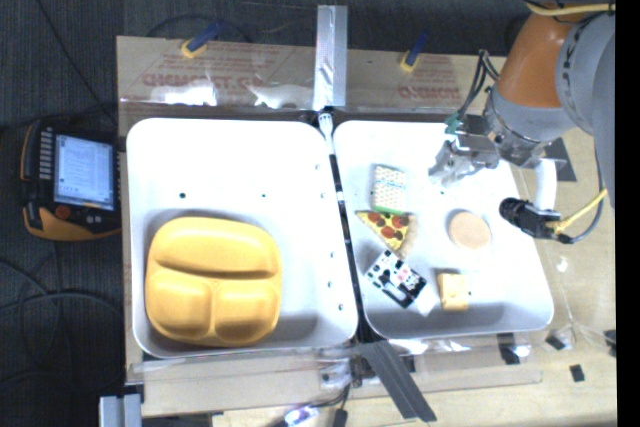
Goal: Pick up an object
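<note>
Landmark: right bin, white and shallow, is taken as reference.
Cheese cube: small, yellow, seen at its near edge.
Patterned block: black-and-white, left of the cube.
Pizza slice: wedge-shaped, placed mid-bin.
Round biscuit: tan disc, placed mid-bin.
Claw: poised over the far part; finger state cannot be told.

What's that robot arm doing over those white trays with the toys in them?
It's trying to pick something up. Its gripper hangs over the right bin, near the top, with nothing held that I can see. Below it lie a patterned square, a pizza slice, a round tan disc, a black and white block and a small yellow cube. The left bin holds a big yellow bread-shaped toy.
</note>
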